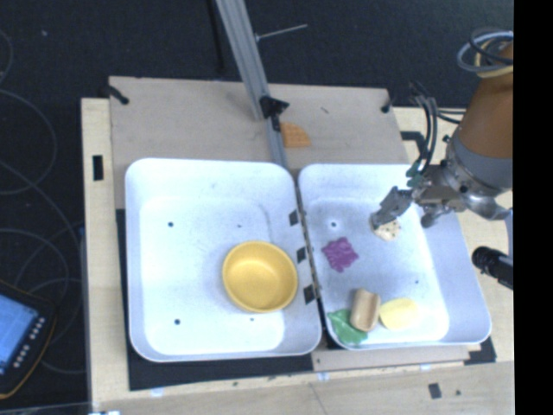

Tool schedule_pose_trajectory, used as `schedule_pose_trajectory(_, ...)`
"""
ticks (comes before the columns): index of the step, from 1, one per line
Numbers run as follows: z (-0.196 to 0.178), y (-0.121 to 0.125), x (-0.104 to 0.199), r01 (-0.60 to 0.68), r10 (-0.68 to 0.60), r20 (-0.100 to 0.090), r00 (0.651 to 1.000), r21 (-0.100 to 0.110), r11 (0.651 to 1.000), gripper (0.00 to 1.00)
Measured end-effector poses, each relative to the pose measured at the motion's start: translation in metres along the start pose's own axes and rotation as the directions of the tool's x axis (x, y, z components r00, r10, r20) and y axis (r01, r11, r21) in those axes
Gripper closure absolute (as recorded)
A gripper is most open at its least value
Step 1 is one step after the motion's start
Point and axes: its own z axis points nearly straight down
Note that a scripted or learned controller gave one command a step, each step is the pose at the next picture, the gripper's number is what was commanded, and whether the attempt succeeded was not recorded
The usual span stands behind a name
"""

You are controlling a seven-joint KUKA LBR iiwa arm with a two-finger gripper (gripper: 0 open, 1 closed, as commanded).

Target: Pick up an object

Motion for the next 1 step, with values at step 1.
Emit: schedule_pose_trajectory(1, 0.0, 0.0, 0.0, -0.001, 0.001, 0.0, 1.0, 0.0, 1.0, 0.0)
